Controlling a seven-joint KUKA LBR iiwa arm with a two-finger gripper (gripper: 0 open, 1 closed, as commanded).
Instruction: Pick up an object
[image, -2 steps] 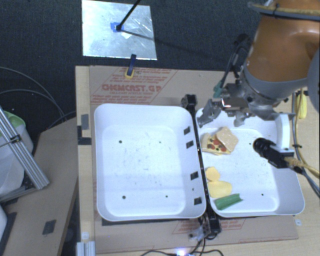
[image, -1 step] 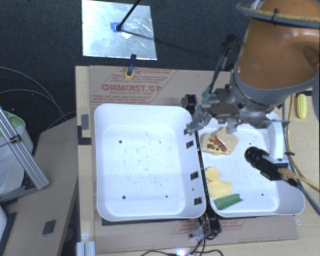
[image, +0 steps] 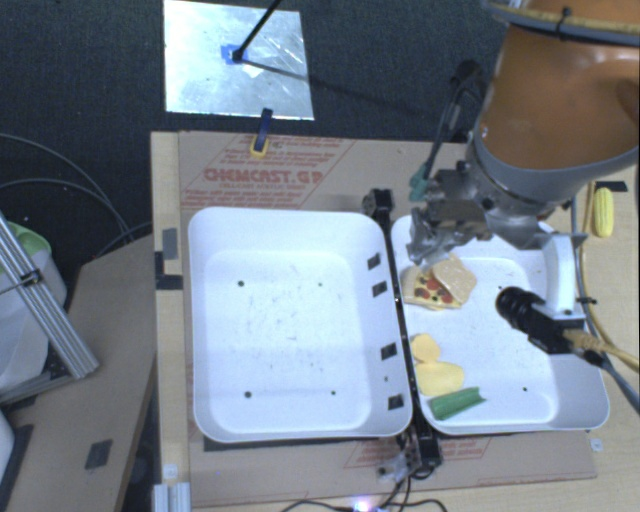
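Your gripper (image: 430, 254) hangs over the far left corner of the right bin (image: 582, 402), just above the toy pizza slice (image: 443, 284), and from this angle you cannot tell whether it is spread or pressed together, nor whether it touches the slice. The slice lies flat on the bin floor near the wall shared with the left bin (image: 290, 225), and nearer you along that wall you have two yellow pieces (image: 434, 366) touching each other, then a green pod-shaped piece (image: 458, 402) just beside them. Both bins sit on a printed cardboard sheet (image: 270, 175) on the worktop.
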